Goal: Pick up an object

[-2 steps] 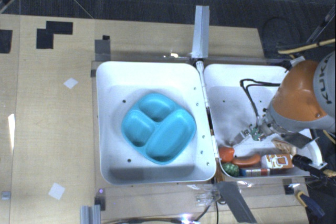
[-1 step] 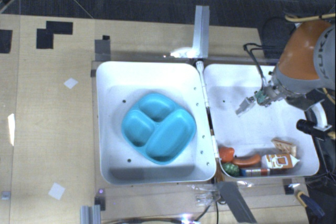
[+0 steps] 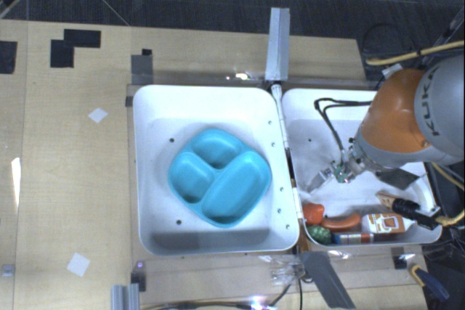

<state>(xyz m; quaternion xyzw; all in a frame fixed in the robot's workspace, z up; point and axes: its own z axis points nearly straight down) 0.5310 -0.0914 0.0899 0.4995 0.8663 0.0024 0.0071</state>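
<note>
My gripper point(image 3: 328, 176) hangs low over the middle of the right bin point(image 3: 305, 128), reaching in from the right under the orange wrist band point(image 3: 396, 116). Below it, several small objects lie along the bin's front wall: a red-orange piece point(image 3: 314, 212), a green piece point(image 3: 317, 232), an orange sausage-shaped item point(image 3: 343, 221) and a small bottle with an orange label point(image 3: 383, 223). The gripper stands apart from them, above and slightly left of the sausage-shaped item. Nothing shows in its grasp.
A blue divided plate point(image 3: 219, 176) lies in the left bin point(image 3: 156, 120). A black-and-tan object point(image 3: 404, 204) rests at the right bin's right side, partly under the arm. A metal post point(image 3: 278, 43) stands behind the divider between the bins.
</note>
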